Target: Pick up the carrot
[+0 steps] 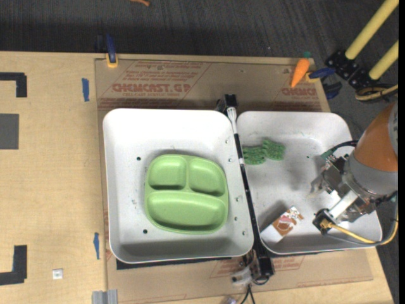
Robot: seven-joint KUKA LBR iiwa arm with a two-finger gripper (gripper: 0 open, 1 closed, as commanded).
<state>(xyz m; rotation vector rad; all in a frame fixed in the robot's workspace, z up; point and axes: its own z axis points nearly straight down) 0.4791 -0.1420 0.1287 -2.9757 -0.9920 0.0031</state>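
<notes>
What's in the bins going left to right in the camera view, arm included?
Green divided plate in the left bin → green leafy toy in the right bin → small red-and-white packet → gripper at the arm's end. The carrot lies outside the bins, on the board behind the right one.

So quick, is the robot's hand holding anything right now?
Hand: low in the right bin; whether it is open, closed or holding anything cannot be told. The carrot lies outside, behind that bin.

arm (380, 151) — cut off, right edge
</notes>
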